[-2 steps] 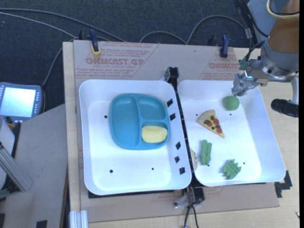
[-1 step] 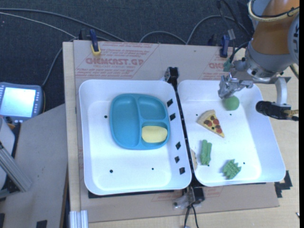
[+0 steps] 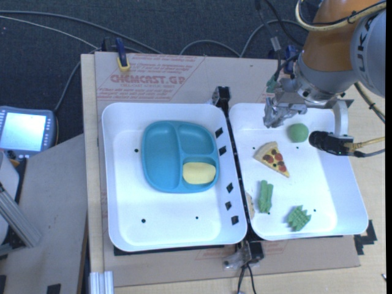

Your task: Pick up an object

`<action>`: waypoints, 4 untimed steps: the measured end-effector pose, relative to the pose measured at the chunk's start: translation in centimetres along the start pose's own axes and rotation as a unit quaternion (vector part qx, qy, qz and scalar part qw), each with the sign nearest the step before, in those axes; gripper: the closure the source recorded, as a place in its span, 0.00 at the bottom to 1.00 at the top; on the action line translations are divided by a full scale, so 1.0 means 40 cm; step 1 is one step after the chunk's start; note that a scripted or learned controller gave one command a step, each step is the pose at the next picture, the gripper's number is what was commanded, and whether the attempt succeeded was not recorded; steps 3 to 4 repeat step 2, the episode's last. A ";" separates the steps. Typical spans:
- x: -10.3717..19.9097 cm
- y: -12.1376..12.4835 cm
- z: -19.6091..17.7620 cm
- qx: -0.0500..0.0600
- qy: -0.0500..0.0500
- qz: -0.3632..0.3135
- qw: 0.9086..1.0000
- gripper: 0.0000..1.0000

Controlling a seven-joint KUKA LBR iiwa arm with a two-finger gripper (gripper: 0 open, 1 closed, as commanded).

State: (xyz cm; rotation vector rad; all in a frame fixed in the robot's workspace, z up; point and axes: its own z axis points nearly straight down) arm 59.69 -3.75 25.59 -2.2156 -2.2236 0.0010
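**Green ball just to the side of the fingers**

While we hover over the back of the right bin [image 3: 343,207], our gripper [image 3: 277,118] hangs with its fingers close together and nothing between them. The green ball [image 3: 298,132] lies just beside them, toward the arm's side and slightly nearer the camera. The pizza slice [image 3: 272,158] sits below in the view (its point toward the front), so we judge the ball the shorter reach.
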 end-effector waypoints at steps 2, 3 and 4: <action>0.266 0.018 0.024 -0.001 0.000 -0.001 1.000 1.00; 0.266 0.018 0.024 -0.001 0.000 -0.001 1.000 1.00; 0.266 0.018 0.024 -0.001 0.000 -0.001 1.000 1.00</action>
